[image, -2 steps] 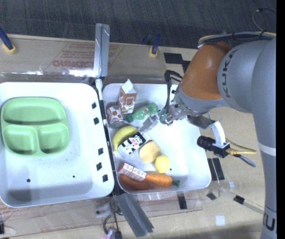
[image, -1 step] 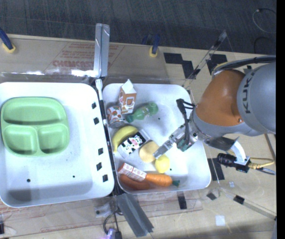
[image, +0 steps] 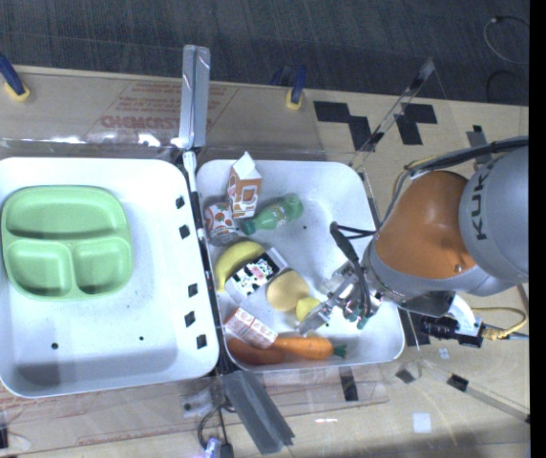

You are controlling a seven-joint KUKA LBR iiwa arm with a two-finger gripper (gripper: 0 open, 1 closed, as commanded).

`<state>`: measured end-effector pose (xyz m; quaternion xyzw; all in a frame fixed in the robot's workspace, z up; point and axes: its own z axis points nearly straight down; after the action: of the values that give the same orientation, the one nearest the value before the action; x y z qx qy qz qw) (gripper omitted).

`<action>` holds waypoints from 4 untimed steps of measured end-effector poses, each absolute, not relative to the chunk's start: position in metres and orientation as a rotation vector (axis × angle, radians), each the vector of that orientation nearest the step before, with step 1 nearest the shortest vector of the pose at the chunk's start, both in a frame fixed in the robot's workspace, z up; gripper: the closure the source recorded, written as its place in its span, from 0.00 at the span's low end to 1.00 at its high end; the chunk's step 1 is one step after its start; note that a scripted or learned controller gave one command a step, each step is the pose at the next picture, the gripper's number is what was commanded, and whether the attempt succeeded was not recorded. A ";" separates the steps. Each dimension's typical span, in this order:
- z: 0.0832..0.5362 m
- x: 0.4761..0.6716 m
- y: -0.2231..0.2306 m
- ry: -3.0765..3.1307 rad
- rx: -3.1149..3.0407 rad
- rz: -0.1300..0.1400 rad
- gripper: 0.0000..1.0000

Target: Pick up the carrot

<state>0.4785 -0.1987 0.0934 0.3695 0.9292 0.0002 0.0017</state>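
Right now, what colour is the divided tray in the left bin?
Light green; the divided tray shows plainly in the camera view, lying in the left bin.

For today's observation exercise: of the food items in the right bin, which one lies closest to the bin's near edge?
The carrot. It lies lengthwise along the right bin's near wall, below the banana and the lemon, which sit nearer the middle.

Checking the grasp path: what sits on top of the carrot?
Nothing lies on the carrot; its orange length shows bare along the bin's near wall. The claw hangs just above it. A small carton covers its left end.
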 end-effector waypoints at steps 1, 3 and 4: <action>0.094 0.480 -0.137 3.068 0.631 0.000 0.00; 0.237 0.518 -0.079 3.044 0.764 -0.001 1.00; 0.237 0.518 -0.079 3.044 0.766 -0.001 0.00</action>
<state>0.5183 -0.0792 0.2366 0.2441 0.9698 -0.0003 0.0012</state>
